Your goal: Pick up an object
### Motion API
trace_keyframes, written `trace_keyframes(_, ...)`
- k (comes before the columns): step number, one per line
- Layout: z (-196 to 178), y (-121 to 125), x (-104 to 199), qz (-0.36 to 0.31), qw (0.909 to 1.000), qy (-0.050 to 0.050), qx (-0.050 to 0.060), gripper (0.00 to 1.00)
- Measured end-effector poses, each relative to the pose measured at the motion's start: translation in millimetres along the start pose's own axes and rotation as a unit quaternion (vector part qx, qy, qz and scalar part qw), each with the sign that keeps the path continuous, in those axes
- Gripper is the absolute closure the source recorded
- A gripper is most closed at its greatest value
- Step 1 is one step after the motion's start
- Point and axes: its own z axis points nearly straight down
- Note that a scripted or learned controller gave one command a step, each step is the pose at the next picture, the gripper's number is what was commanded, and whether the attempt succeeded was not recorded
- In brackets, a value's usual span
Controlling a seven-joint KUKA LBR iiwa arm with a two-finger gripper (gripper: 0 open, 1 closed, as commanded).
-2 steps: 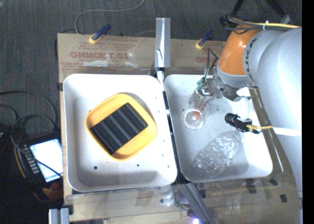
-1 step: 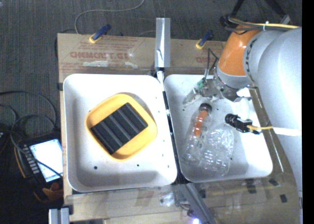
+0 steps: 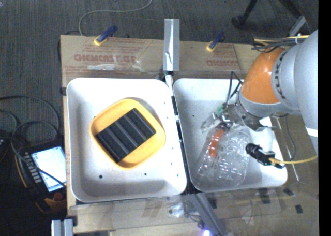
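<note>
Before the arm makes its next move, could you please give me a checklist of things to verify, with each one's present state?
1. Gripper is over the right bin: ok.
2. A target is close by: the clear plastic container lies in that bin, just below the gripper in the view: ok.
3. Grip on the container: cannot tell, as the wrist hides the contact.
4. The container sits inside the bin walls: ok.
5. The yellow and black object lies in the left bin, well away from the arm: ok.
</note>
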Motion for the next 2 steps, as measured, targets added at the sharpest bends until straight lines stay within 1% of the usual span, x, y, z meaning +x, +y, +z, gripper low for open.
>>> trace_keyframes(1,0.5,3.2,-30.8,0.053,0.9986,0.002,-0.001,0.00)
trace_keyframes(2,0.4,16.8,-8.6,0.062,0.9981,-0.001,-0.001,0.00)
